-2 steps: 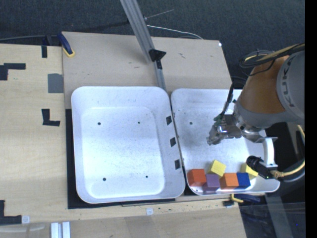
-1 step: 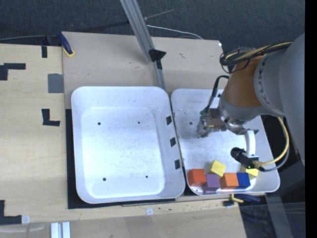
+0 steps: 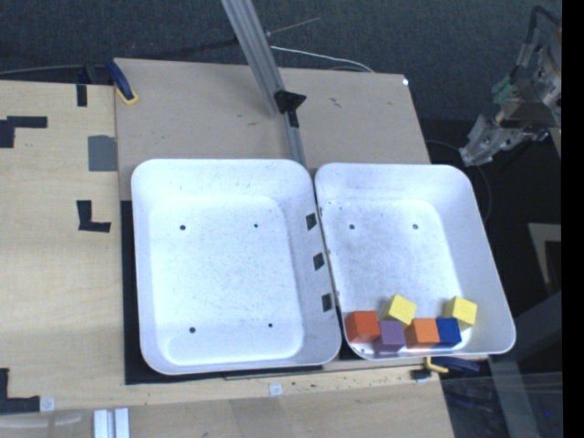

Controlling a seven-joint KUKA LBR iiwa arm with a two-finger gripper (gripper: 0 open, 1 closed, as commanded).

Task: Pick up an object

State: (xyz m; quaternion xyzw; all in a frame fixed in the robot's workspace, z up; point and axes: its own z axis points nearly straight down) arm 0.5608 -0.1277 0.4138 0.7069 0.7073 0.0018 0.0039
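Blocks [image 3: 412, 325] cluster in right bin's [image 3: 474, 210] near edge.

One fixed camera looks down aslant on both bins [image 3: 315, 199]

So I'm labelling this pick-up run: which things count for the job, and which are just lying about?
Job:
end effector
red block
two yellow blocks
purple block
orange block
blue block
right bin

Lying about:
left bin
metal pole
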